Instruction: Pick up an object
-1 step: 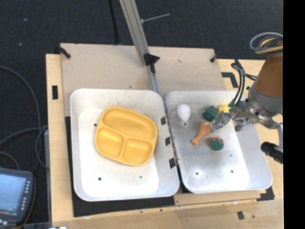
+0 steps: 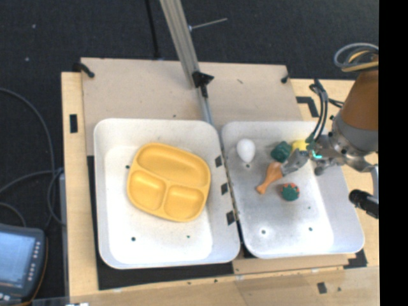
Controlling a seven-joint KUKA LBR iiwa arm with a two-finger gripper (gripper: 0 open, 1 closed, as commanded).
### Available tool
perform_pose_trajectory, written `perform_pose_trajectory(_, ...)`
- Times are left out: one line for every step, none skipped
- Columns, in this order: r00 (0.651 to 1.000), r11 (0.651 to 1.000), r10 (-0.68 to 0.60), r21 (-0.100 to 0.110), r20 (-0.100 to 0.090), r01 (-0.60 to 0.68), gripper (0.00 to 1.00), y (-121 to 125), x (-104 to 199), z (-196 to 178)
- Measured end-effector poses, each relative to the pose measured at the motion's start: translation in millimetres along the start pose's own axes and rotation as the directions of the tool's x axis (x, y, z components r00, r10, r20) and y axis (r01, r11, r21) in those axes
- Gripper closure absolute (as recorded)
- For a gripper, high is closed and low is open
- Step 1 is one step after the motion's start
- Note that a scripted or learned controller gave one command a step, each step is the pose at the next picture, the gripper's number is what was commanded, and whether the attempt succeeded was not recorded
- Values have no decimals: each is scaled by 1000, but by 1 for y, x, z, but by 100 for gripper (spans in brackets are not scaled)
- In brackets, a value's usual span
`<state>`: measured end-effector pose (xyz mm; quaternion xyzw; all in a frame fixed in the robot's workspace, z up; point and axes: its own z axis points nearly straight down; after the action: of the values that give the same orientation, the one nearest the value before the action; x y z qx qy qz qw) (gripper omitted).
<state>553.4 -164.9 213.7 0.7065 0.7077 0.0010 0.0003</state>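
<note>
While the arm is reaching in from the right, this is showing:
Gripper (image 2: 298,161): hovering low in the right bin (image 2: 331,228), finger state hard to tell.
Toys: orange drumstick (image 2: 270,177), green pieces (image 2: 280,150) and (image 2: 290,192), white egg (image 2: 246,149), all lying near the gripper.
Left bin (image 2: 115,234): carrying a yellow divided plate (image 2: 169,182).

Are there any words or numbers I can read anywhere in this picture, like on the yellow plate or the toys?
None: no readable words or numbers.
The yellow plate is plain.
The toys in the right bin bear no writing.
The screen at the lower left corner is too blurred to read.
</note>
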Motion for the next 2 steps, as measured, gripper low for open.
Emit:
perform_pose_trajectory(1000, 1000, 3, 6, 2, -3, 0, 2, 0, 63)
perform_pose_trajectory(1000, 1000, 4, 2, 3, -4, 0, 1, -2, 114)
